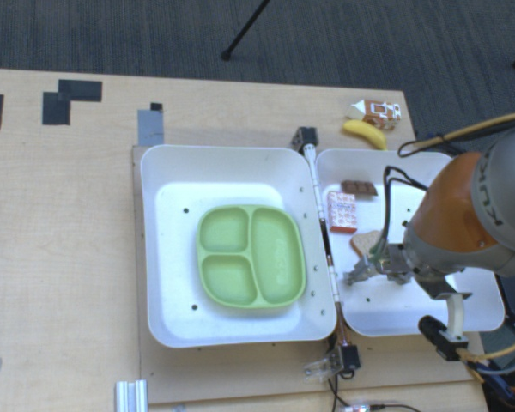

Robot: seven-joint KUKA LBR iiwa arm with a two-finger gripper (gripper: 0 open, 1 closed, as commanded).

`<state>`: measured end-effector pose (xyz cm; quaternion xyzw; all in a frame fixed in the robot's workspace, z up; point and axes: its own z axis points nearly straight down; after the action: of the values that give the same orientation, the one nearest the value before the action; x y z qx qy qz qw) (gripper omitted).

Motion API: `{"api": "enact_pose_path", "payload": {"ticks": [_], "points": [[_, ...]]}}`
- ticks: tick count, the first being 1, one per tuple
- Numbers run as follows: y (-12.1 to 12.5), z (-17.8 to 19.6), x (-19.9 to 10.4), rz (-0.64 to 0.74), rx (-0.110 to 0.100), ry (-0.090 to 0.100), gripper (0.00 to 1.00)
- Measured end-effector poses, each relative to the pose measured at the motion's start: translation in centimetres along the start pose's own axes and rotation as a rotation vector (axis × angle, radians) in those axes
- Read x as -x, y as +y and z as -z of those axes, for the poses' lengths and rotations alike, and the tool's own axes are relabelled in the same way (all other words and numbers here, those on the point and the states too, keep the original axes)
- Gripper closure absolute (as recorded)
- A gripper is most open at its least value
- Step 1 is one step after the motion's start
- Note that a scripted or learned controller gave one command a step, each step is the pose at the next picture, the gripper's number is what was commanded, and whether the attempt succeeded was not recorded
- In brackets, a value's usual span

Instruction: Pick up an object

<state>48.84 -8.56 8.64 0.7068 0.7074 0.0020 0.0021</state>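
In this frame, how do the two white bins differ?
1. The left bin holds a green divided plate; the right bin holds small items, among them a red-and-white packet and a brown bar.
2. The arm's hand is down inside the right bin, while nothing reaches into the left bin.
3. The left bin looks wider than the right bin.
Both are shallow, white and sit side by side on the bench.

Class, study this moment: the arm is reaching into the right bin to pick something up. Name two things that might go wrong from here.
The gripper sits beside the tan piece, close to the divider between the bins, so it may scrape that wall. The red and white packet lies close by and could get nudged.
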Motion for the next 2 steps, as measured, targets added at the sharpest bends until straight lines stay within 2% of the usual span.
{"api": "enact_pose_path", "payload": {"ticks": [1,2], "points": [[0.21,1.14,-0.03,0.002,0.005,0.0,1.0],[0.2,1.13,-0.03,0.002,0.005,0.0,0.0]]}}
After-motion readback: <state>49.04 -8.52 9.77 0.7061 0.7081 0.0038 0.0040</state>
